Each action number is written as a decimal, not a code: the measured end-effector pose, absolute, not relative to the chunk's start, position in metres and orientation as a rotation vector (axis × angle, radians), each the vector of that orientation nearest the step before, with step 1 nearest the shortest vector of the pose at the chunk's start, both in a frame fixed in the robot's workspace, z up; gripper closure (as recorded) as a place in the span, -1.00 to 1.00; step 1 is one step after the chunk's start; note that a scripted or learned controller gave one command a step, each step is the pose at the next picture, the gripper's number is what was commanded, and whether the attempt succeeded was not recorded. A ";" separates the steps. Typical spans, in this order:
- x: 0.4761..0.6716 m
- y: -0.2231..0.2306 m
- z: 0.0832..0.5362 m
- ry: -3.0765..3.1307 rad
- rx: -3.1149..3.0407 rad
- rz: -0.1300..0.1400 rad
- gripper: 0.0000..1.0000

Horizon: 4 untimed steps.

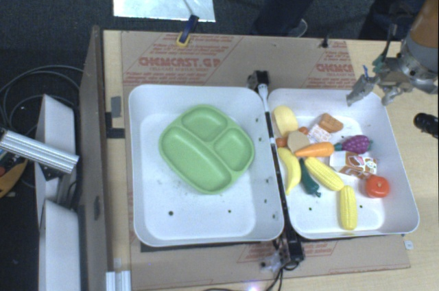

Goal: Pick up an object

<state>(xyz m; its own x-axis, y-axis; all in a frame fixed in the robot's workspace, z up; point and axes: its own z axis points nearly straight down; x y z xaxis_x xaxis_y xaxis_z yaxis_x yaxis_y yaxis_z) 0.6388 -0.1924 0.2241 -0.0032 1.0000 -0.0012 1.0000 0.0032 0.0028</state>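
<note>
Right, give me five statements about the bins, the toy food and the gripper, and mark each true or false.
1. The green divided plate lies in the left bin. True.
2. The gripper holds the tomato. False: the gripper hangs over the right bin's far right corner with nothing between its fingers, and the tomato rests in the bin.
3. The carrot lies in the left bin. False: it is in the right bin among the other food.
4. The purple grapes sit in the right bin. True.
5. The plate carries a banana. False: its compartments are bare; the banana lies in the right bin.
</note>
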 end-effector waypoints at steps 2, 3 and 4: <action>0.594 -0.197 0.099 2.224 2.220 -0.001 -1.00; 0.596 -0.198 0.114 2.220 2.215 0.005 1.00; 0.563 -0.173 0.190 2.223 2.213 0.006 1.00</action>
<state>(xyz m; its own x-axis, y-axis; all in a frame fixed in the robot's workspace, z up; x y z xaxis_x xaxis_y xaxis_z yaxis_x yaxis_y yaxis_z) 0.5625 -0.1733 0.1905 -0.0045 1.0000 -0.0001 1.0000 0.0045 0.0058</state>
